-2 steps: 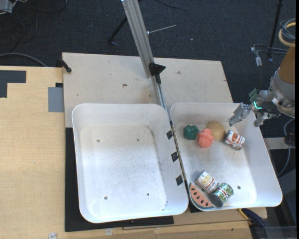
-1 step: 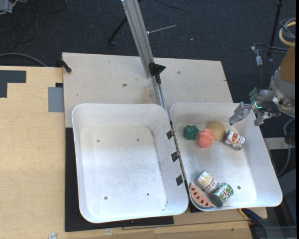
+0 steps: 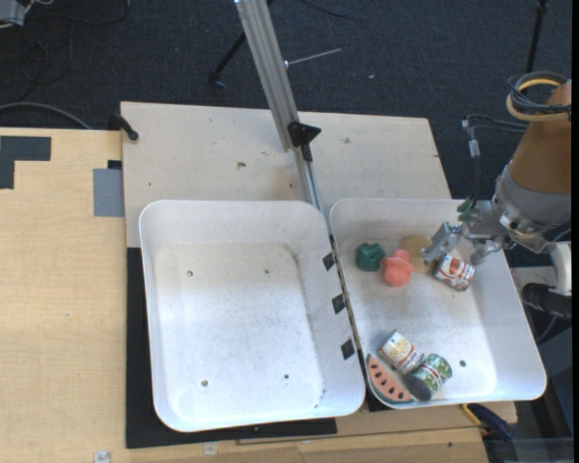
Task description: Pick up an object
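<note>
- Watermelon slice (image 3: 388,382) and two cans (image 3: 417,360) lie far from the gripper (image 3: 460,256).
- Its fingers pinch a red-white can (image 3: 454,272); I advise lifting straight up, slowly, without tilting.

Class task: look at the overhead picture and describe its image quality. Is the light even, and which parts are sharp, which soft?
Camera view: light is even and soft, shadows faint, with no strong glare on the right bin; the strawberry and cans near the watermelon slice look slightly soft, labels unreadable; the claw is small and blurry.
</note>
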Robot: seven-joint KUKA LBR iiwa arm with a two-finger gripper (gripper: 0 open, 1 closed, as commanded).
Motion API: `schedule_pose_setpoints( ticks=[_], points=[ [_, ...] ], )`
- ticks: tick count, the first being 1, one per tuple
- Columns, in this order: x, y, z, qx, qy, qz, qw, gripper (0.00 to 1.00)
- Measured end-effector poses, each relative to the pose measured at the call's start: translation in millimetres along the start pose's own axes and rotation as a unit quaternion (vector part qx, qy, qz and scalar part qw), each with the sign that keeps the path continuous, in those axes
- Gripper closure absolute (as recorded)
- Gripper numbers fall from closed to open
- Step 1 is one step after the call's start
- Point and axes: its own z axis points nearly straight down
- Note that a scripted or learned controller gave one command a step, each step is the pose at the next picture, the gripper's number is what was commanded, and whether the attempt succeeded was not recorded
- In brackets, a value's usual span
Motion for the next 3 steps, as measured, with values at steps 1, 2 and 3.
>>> schedule_pose_setpoints(
  ticks=[1,2,3],
  points=[
    [7,-9,58,0.000,0.000,0.000,1.0000,0.00],
    [8,-8,99,-0.003,-0.001,0.001,1.0000,0.00],
    [7,-8,88,-0.003,-0.001,0.004,1.0000,1.00]
  ],
)
